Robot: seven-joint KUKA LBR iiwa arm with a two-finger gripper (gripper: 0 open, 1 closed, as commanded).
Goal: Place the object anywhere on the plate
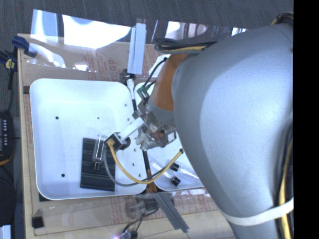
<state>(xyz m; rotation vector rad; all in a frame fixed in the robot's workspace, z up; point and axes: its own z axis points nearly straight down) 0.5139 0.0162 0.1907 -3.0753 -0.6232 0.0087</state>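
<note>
A: Camera view first. Where is the gripper?

B: The gripper [99,151] is low in the left bin [50,98], in the lower middle of the frame. It sits right over the upper end of a dark ribbed slab [97,176].

A: And the slab itself?

B: It lies flat on the bin floor, near the bin's lower edge, with its long side running up and down the frame. It is the one loose thing I can make out in that bin.

A: Is the tool clenched on something, or released?

B: I cannot tell. From this slant it overlaps the slab, and I cannot tell whether it touches it or hangs just above.

A: What about the rest?

B: The grey arm [239,123] takes up the right half of the frame, with its orange band [162,91] near the upper middle. A yellow cable [127,180] loops from the wrist down across the lower right corner of the left bin. A sliver of the right bin [187,180] peeks out beneath the arm, with two small black pieces [174,167] on it.
</note>
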